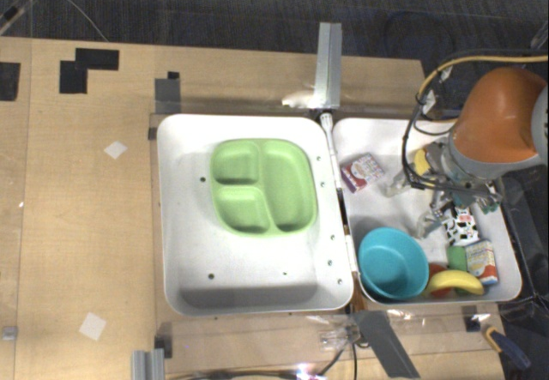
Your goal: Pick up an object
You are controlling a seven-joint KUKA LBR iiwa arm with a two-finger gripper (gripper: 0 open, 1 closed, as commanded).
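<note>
The right bin holds several objects. A blue bowl sits at its front left, with a yellow banana at the front edge beside it. Behind the banana stands a small carton, and a black-and-white patterned item lies just behind the carton. A pink-and-white packet lies at the back left. My gripper hangs low over the right half of this bin, right above the patterned item. The orange-banded wrist covers much of it.
The left bin carries a green divided plate. A metal post rises behind the seam between the bins. Yellow and black cables loop beside the wrist. Wooden bench surface extends to the left.
</note>
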